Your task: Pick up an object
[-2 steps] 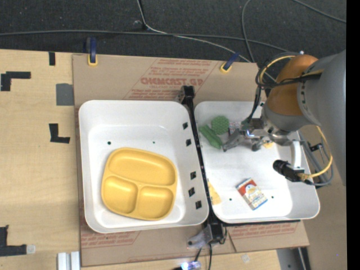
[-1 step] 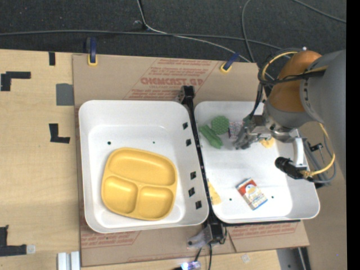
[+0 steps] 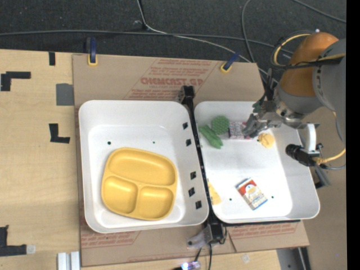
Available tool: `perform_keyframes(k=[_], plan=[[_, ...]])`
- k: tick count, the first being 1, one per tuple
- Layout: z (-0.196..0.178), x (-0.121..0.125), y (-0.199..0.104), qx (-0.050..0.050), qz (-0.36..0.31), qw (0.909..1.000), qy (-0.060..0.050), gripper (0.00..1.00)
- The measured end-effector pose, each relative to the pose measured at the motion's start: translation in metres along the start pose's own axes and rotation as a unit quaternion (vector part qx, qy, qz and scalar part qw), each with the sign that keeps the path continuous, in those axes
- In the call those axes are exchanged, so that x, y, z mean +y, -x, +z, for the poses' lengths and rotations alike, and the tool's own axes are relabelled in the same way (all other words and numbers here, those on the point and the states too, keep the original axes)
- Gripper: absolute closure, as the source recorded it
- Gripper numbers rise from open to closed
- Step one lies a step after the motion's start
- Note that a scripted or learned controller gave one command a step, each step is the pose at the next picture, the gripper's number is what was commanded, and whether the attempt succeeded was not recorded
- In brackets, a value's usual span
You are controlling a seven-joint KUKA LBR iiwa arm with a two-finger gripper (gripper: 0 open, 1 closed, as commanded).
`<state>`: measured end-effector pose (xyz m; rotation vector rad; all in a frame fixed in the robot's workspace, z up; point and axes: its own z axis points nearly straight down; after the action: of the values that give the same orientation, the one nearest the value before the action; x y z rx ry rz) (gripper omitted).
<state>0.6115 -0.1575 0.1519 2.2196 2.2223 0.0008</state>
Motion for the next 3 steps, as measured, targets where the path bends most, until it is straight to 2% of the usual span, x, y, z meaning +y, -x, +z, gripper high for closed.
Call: perform_keyframes(k=[2,3], plan=[[-0.07,-0.001,-0.003,0.0,0.0,1.0,0.0,1.0],[-0.08,-0.019,-0.053,0.001,-0.002,1.0,-0.001,1.0]])
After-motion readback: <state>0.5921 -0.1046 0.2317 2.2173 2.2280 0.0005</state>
